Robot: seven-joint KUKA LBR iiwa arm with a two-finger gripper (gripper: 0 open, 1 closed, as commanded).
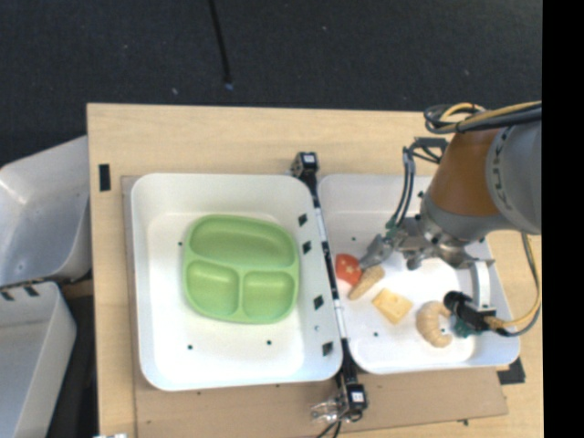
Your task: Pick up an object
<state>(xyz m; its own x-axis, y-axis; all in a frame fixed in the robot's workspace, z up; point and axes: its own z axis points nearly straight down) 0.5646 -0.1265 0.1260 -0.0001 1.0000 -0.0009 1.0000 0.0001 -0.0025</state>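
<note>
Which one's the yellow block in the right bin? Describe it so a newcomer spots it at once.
Look in the right white bin, the one the arm reaches over, not the one with the green tray. The yellow block lies near its front, between a tan elongated piece touching a red item and a beige rounded lump. It alone is flat, squarish and pale yellow.

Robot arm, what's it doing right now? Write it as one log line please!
arm: over right bin | jaws: near red piece and tan piece | held: nothing seen | green tray: left bin
</note>
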